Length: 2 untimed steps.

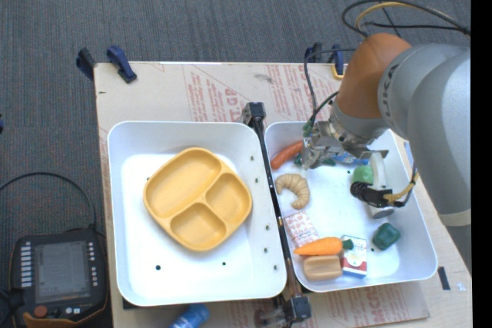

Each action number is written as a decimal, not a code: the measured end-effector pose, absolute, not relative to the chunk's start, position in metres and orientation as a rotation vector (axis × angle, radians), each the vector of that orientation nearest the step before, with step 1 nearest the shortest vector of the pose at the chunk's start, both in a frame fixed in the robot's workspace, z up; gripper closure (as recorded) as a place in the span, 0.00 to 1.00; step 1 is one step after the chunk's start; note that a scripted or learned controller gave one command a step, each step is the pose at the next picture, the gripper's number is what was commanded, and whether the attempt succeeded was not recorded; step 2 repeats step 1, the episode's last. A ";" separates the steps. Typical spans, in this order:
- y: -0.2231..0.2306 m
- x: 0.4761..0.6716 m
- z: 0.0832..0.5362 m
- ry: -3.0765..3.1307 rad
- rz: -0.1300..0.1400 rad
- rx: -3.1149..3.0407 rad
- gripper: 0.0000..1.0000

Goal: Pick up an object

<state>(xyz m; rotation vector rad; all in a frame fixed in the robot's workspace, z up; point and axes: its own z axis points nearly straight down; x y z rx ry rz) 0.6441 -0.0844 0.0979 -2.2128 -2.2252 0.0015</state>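
Camera view: end effector [317, 155] is hovering over the right bin [419, 242] by a carrot [287, 154] and croissant [294, 189], finger state can't be told.

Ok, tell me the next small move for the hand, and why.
Probably a short lift straight up to check the grasp. The hand sits low at the far left corner of the right bin, beside the orange carrot-like piece and just beyond the croissant; nothing is visibly between its fingers, so the grasp is unconfirmed.
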 end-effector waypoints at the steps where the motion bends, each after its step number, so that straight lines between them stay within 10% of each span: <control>1: -0.084 0.644 0.098 -2.225 0.002 -2.213 0.00; 2: -0.084 0.644 0.098 -2.225 0.002 -2.213 0.00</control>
